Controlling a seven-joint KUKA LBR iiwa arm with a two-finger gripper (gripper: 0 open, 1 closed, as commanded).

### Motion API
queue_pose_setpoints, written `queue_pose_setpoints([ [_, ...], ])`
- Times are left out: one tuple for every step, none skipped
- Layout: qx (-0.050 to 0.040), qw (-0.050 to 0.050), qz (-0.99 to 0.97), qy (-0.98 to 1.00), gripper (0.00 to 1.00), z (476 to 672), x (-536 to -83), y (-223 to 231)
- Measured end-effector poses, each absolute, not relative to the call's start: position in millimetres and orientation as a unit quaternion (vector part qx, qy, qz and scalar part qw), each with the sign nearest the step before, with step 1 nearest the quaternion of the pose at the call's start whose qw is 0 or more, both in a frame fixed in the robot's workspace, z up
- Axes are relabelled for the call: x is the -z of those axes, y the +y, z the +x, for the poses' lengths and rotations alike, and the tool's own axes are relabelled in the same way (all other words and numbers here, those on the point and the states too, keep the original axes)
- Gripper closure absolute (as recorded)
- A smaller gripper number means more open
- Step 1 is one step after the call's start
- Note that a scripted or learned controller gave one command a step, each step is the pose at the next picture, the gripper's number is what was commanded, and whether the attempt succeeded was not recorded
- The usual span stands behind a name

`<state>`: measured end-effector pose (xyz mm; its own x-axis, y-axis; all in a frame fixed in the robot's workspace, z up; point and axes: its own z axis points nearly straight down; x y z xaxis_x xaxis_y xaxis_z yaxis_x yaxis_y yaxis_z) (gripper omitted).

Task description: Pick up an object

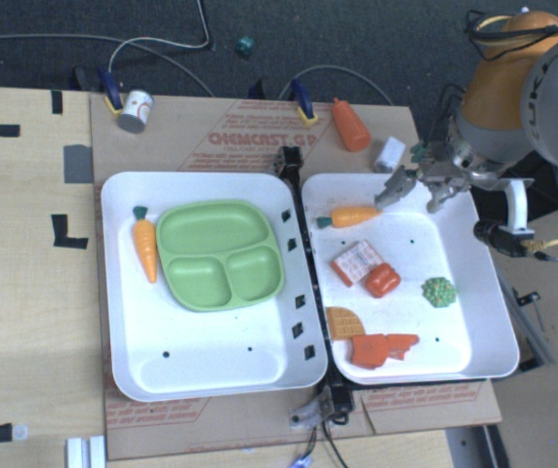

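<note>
Gripper: I saw the gripper (418,189) hanging over the far edge of the right bin (481,312), its two fingers spread apart with nothing between them, so I judged it was set for a descent and not yet committed to any piece
Arm: it came in from the right, the orange band (501,86) above the wrist, and the wrist was tilted so the fingers pointed down and leftward into the bin
Nearest candidate: the toy carrot (351,216) lay flat just beside the nearer fingertip, leafy end toward the bin divider; I took it as the likeliest pick because it sat apart from its neighbours
Other pieces in the right bin: a red-and-white packet (356,259) touched a red pepper (383,280); a green broccoli (439,292) sat alone; a waffle (342,321) and a flat red piece (381,347) crowded the near wall
Left bin: the left bin (201,365) carried a green divided plate (220,253) and a second carrot (145,246), well apart from the fingers
Risk: I judged the carrot's rounded body could roll or slip from a pinch
</note>
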<state>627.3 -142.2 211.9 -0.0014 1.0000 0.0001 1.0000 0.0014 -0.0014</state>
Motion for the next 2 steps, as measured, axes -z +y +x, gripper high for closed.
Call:
queue_pose_setpoints([
  [-0.0016, 0.003, -0.707, -0.707, 0.00, 553.7, -104, -117],
  [-0.0006, 0.001, -0.706, -0.708, 1.00, 555.0, -115, -117],
])
